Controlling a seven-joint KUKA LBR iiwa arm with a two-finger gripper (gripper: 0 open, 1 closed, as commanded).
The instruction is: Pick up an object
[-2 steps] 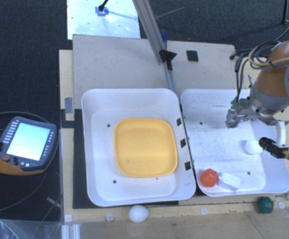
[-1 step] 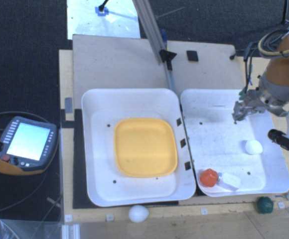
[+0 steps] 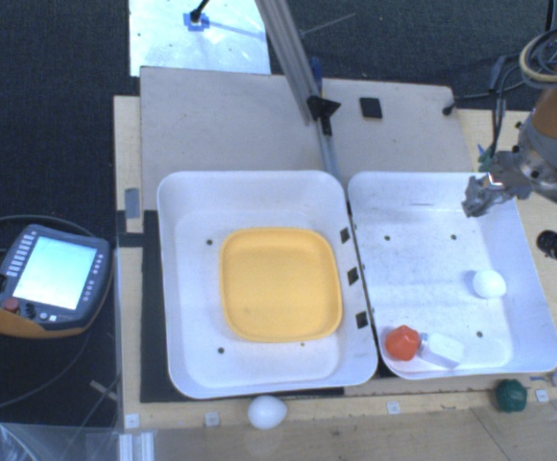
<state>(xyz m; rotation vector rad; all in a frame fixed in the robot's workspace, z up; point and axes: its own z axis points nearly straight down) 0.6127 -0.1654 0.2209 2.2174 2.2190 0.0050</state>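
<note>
Grey metal marks the gripper [image 3: 477, 200], which hangs at about two o'clock in the frame, over the upper right edge of the right bin [image 3: 432, 257]; whether its jaws stand wide or narrow I cannot tell, and nothing shows between them. The arm [image 3: 555, 133] reaches in from three o'clock, its orange band just above the wrist.

Below the gripper, toward six o'clock and apart from it, a white ball [image 3: 489, 283] rests on the right bin's floor. Further on, at the bin's lower edge near seven o'clock from the gripper, lie an orange-red object [image 3: 402, 343] and, just beside it on the right, a white piece [image 3: 441, 351]. Bare bin floor lies between the gripper and these things.

At nine o'clock of the right bin, the left bin [image 3: 182, 257] holds a yellow square plate [image 3: 280, 283] at its middle.

Outside the bins, a white egg-shaped object [image 3: 267, 412] sits on the bench below the left bin, a dark green ball [image 3: 511, 395] below the right bin's lower right corner, and a handheld control pendant [image 3: 46, 279] lies far off at nine o'clock.
</note>
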